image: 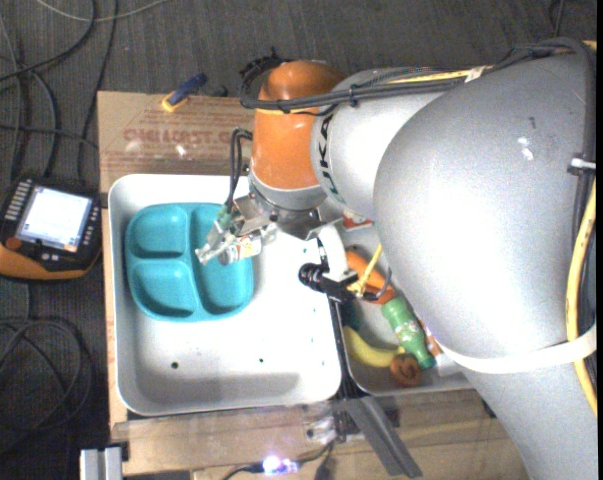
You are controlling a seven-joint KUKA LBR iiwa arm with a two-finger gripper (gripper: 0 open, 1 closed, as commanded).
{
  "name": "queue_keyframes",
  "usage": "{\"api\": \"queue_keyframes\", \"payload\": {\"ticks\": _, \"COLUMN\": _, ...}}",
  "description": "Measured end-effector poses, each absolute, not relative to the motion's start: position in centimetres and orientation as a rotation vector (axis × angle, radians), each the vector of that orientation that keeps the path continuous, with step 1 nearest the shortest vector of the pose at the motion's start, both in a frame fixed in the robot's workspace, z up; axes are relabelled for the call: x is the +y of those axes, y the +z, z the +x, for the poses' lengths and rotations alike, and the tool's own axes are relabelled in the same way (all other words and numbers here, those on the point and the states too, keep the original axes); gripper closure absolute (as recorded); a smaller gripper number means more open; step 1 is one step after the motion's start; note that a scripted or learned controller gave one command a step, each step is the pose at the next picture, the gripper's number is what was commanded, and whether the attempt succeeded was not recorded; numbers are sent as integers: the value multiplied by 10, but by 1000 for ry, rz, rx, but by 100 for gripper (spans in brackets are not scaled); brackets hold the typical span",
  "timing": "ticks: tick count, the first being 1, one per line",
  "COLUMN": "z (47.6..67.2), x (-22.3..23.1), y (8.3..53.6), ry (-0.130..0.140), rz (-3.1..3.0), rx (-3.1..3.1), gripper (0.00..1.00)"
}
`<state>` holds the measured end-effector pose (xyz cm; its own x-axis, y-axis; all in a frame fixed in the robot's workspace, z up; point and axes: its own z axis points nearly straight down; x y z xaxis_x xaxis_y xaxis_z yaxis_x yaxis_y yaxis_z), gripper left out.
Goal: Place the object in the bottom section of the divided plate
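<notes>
The teal divided plate (166, 268) lies in the upper left of the left white bin (221, 368). It has two small sections on its left and one larger section on its right. My gripper (228, 242) hangs over the upper part of that larger right section, close above the plate. A small pale green thing (247, 251) shows right at the gripper's tip, over the plate's right rim. The view is too small to tell whether it is gripped or lying on the plate. The orange wrist band (286, 138) and the grey arm cover the bin's upper right corner.
The right bin (381, 383) holds a banana (366, 348), a green bottle (406, 330), an orange item (366, 268) and a brown item (406, 370), partly under the arm. A teach pendant (46, 230) lies on the floor to the left. Cardboard (166, 133) lies behind the bins.
</notes>
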<state>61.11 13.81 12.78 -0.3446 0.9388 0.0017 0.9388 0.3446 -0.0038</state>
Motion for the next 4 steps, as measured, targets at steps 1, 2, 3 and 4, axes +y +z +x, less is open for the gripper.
{"api": "queue_keyframes", "payload": {"ticks": 1, "z": 644, "x": 120, "y": 159, "ry": 2, "rz": -1837, "rx": -2548, "gripper": 0}}
{"api": "queue_keyframes", "payload": {"ticks": 2, "z": 614, "x": 97, "y": 186, "ry": 5, "rz": -1891, "rx": -2505, "gripper": 0}}
{"api": "queue_keyframes", "payload": {"ticks": 3, "z": 613, "x": 98, "y": 194, "ry": 7, "rz": -1888, "rx": -2505, "gripper": 100}}
{"api": "queue_keyframes", "payload": {"ticks": 4, "z": 618, "x": 139, "y": 164, "ry": 7, "rz": -1728, "rx": -2622, "gripper": 100}}
